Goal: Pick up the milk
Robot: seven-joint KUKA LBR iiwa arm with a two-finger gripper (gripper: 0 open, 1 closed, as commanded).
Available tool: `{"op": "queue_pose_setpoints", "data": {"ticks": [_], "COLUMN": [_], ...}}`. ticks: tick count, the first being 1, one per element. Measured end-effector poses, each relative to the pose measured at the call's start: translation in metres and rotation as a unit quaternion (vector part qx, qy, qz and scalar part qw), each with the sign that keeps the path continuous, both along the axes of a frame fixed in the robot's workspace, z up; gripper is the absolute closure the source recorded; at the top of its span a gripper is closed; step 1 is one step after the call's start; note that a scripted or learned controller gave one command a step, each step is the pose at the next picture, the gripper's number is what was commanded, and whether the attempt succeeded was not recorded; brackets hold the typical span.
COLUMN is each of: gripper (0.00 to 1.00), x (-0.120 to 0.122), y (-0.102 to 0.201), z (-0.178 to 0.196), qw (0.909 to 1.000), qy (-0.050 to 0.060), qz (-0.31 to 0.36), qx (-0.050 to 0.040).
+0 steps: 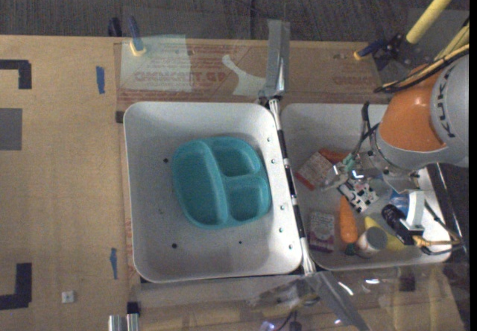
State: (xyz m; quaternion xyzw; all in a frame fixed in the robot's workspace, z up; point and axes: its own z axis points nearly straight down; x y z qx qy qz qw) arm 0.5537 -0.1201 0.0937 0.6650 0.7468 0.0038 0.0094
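Gripper (350,175) is seen low in the right bin (298,124), near its middle (finger state cannot be told); teal tray (221,182) is centred in the left bin (141,173).

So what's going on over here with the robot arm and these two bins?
The grey and orange arm reaches in from the right, and its gripper is down in the right bin above a clutter of small items, including an orange carrot. It is after the milk, but which item that is cannot be told here. The left bin holds a teal divided tray.
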Motion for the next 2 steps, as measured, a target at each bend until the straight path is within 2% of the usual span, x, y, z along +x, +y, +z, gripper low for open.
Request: {"op": "queue_pose_setpoints", "data": {"ticks": [1,2], "gripper": [1.00,1.00], "x": [0.002,0.003], "y": [-0.002,0.031], "z": [0.011,0.091], "qw": [1.0000,0.9998], "qy": [-0.003,0.008], "qz": [-0.002,0.016], "qx": [-0.0016,0.0029]}}
